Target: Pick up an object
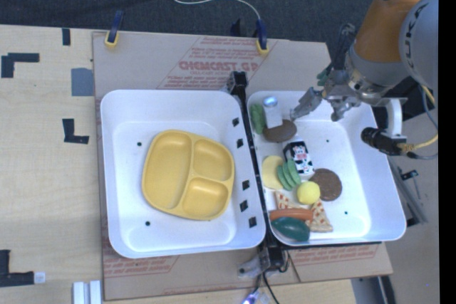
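Observation:
My gripper hangs over the back of the right bin, open, with nothing between its fingers. One finger points down to the left, just right of a brown disc and a small grey cap. Several toy foods lie along the bin's left side: a green piece, a black and white figure, a green pod, a yellow ball, a second brown disc, a pizza slice and a dark teal piece.
The left bin holds a yellow divided plate. A black divider with clips runs between the bins. The arm's orange band and wrist stand over the right bin's back right corner. A cable lies behind the bins.

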`<state>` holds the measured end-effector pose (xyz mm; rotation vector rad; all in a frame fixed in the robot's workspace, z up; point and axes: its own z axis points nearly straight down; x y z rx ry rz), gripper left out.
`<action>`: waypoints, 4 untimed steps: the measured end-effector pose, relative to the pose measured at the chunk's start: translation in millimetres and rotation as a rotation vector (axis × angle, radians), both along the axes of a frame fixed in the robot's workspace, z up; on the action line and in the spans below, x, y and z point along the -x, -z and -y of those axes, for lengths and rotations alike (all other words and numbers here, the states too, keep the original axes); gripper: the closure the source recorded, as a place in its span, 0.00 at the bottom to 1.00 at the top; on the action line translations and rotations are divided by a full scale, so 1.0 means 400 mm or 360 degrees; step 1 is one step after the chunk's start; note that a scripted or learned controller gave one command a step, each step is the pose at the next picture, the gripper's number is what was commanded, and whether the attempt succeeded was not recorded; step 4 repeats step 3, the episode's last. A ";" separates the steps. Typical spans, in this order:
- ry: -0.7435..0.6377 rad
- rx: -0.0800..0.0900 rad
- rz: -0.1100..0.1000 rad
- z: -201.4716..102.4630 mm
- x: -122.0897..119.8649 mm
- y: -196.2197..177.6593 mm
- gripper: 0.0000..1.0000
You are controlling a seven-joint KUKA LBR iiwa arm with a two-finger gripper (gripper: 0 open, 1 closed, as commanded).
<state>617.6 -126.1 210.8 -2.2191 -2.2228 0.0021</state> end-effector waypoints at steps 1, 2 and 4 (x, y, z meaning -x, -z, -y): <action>0.0006 -0.0001 -0.0006 0.032 0.105 0.332 0.00; 0.0001 0.0000 0.0001 0.031 0.098 0.290 1.00; -0.0005 -0.0001 0.0007 -0.115 0.012 0.057 1.00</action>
